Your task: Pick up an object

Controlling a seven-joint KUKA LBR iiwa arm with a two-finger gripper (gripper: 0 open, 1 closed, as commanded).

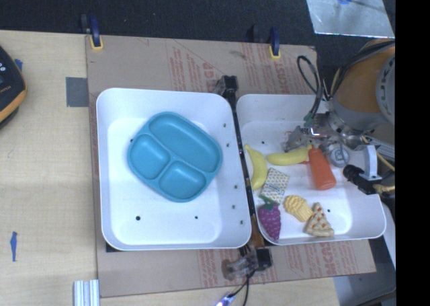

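My gripper hangs low in the right bin, near its back middle, with the grey and orange arm behind it at the right. Just below the gripper lies a yellow banana, close to it or touching it; I cannot tell which. An orange bottle-shaped toy lies right of that banana. A second banana lies along the bin's left wall. Further forward are a checkered cracker, purple grapes, a yellow corn-like piece and a pizza slice.
The left bin holds a blue divided plate. Black cables loop behind the gripper over the right bin's back rim. A yellow and black device sits at the far left of the bench.
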